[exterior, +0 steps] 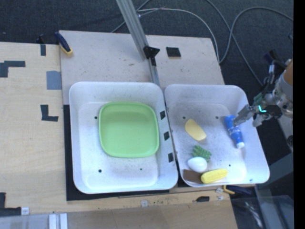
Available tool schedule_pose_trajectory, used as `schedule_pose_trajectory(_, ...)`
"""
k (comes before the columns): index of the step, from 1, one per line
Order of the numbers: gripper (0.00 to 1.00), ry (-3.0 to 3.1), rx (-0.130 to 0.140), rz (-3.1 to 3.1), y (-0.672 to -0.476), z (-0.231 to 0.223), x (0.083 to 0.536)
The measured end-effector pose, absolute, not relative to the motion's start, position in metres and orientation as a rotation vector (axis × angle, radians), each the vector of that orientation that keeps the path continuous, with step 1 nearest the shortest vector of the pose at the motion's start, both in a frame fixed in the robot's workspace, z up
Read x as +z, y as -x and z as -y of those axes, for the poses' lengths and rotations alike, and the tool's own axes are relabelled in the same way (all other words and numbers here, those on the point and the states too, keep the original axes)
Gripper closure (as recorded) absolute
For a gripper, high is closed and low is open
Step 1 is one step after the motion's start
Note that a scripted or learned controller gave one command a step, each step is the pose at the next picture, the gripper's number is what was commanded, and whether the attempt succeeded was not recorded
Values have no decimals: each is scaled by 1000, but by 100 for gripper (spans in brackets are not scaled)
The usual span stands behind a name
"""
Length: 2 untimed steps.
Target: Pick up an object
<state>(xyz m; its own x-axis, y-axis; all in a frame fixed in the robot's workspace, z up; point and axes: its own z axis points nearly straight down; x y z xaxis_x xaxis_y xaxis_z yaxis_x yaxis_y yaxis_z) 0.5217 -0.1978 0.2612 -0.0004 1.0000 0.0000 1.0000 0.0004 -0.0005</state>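
Blue bottle [234, 131] with a white cap lies on its side in the right bin [240, 92], close to that bin's right wall, its cap end pointing toward the bin's near edge. The gripper [249, 116] sits at the bin's right rim, just above the bottle's upper end; its fingers are spread narrowly, one dark finger reaching down toward the bottle, and nothing is seen clamped between them. Whether a fingertip touches the bottle cannot be told.

Elsewhere in the right bin, a yellow oval piece [195, 129] rests near the middle, a small green leafy item [202, 152] lies below it, a white egg-shaped object [197, 164] sits just beside that, and a yellow corn cob [214, 176] lies along the near wall. The left bin [81, 128] bears a light green square plate [128, 129].
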Motion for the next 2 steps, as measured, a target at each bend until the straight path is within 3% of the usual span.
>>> schedule_pose_trajectory(1, 0, 2221, 1, 2222, -522, 198, 261)
schedule_pose_trajectory(2, 0, 2217, 4, 2219, -525, 194, 200)
